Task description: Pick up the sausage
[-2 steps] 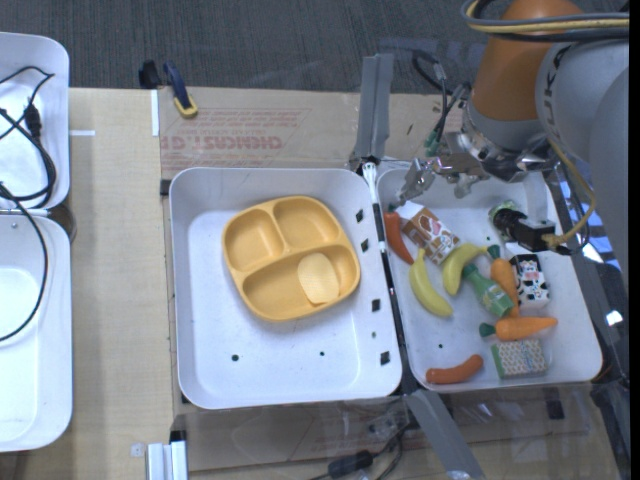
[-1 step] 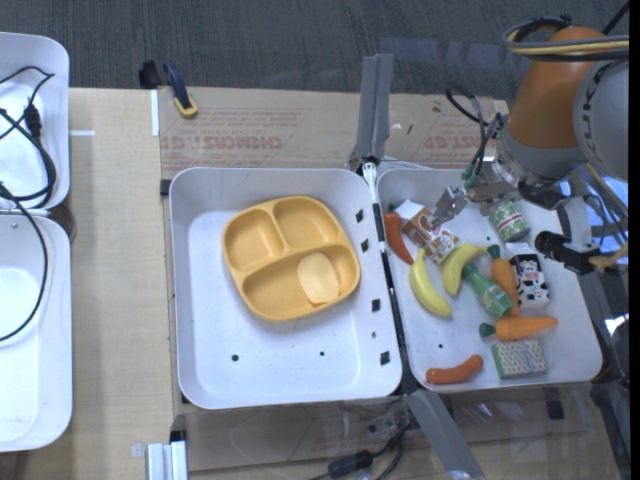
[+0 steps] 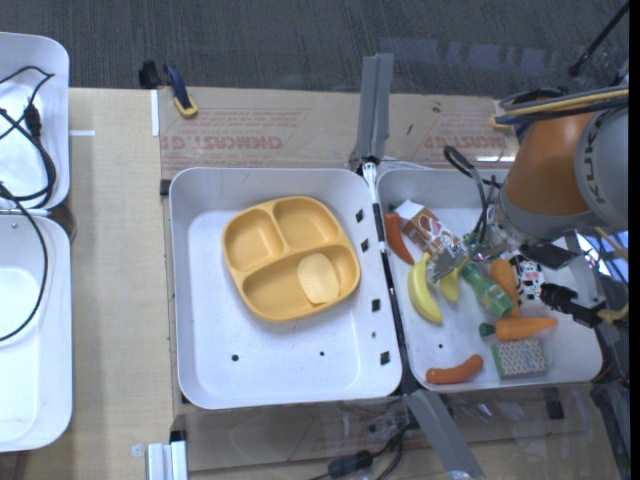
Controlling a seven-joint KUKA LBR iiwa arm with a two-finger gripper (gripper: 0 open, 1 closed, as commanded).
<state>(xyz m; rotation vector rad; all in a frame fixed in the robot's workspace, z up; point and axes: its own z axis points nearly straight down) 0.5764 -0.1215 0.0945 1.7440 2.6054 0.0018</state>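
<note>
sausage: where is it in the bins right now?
In the camera view the sausage lies flat near the front edge of the right bin, just left of the green sponge and below the banana, apart from the gripper.

White bins (image 3: 200, 368) hold a yellow divided plate (image 3: 290, 258), a yellow banana (image 3: 424, 296), an orange-red sausage (image 3: 454, 371), an orange carrot (image 3: 524, 326), a green bottle (image 3: 487, 290) and a green-speckled sponge (image 3: 520, 357). The counter (image 3: 120, 268) is pale wood.
</note>
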